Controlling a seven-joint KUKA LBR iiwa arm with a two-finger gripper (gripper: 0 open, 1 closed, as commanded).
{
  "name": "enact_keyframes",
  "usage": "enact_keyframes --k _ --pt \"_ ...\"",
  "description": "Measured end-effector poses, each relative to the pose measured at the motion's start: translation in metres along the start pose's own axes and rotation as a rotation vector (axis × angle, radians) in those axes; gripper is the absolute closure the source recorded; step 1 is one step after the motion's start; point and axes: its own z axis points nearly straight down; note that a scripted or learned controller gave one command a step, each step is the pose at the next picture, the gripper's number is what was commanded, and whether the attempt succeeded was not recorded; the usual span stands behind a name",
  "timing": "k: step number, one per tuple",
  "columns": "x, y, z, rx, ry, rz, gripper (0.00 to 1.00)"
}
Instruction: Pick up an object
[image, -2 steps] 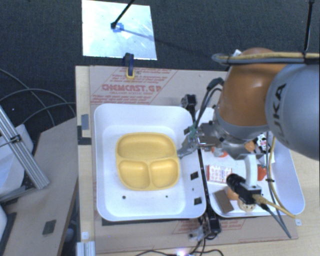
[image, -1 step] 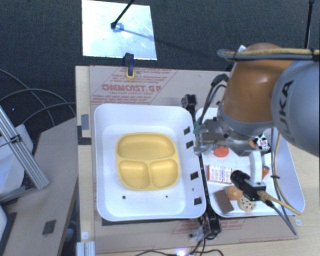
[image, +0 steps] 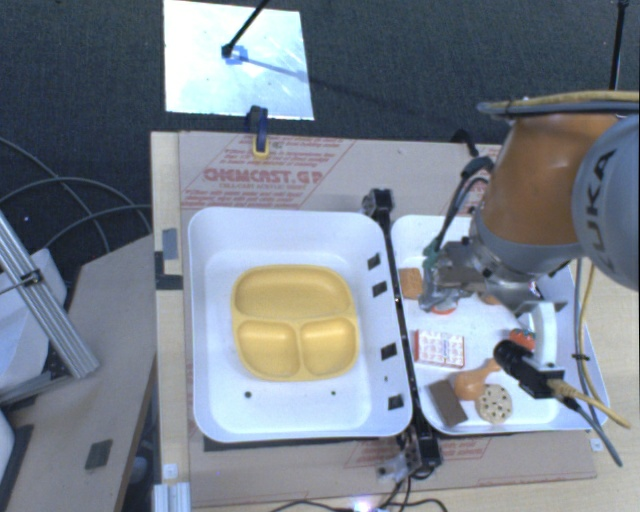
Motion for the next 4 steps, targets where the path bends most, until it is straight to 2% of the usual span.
enact_keyframes --k 1,2,3,4 --pt "0.029 -0.014 -0.058 -0.007 0.004 -0.010 1.00" --pt "0.066 -0.014 -0.110 -0.006 0.005 -0.011 1.00" --pt "0.083 -0.015 -0.058 0.003 0.002 -0.010 1.00" --pt "0.048 0.013 0.101 0.015 -0.003 0.000 1.00"
